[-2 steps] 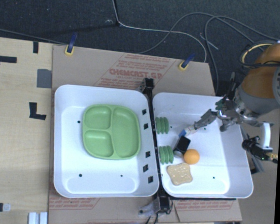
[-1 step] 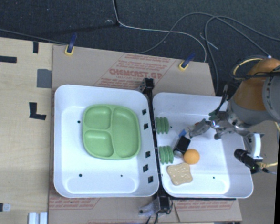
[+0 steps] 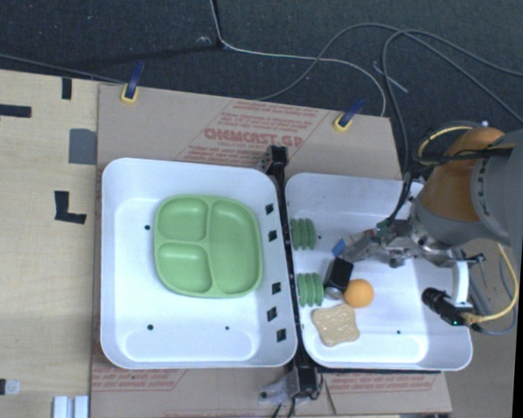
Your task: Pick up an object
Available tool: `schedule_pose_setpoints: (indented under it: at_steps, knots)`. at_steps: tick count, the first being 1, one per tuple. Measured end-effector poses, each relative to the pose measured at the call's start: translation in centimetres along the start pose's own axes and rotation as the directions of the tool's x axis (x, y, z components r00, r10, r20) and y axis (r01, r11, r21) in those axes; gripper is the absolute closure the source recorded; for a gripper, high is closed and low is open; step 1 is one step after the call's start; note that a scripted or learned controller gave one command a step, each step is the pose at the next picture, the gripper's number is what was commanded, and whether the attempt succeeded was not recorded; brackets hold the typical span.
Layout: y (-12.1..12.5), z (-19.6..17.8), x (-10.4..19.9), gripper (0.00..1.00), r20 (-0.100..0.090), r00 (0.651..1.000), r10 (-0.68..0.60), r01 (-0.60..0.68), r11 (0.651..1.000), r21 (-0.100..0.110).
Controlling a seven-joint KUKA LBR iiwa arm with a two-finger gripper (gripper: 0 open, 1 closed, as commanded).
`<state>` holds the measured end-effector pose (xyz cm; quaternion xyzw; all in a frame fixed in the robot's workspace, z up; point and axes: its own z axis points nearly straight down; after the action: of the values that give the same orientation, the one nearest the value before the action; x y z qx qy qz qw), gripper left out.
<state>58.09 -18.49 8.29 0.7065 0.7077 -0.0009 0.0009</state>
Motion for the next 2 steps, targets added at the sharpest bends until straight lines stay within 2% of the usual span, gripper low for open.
schedule_pose_setpoints:
  at_steps: [1,2]
  knots:
    - [0.1,-1.3,0.0,1.00,0.002,1.000,0.000,0.000,1.000,-0.004]
    - [0.3,-7.5,-0.5,1.00,-0.002,1.000,0.001,-0.001,1.000,-0.003]
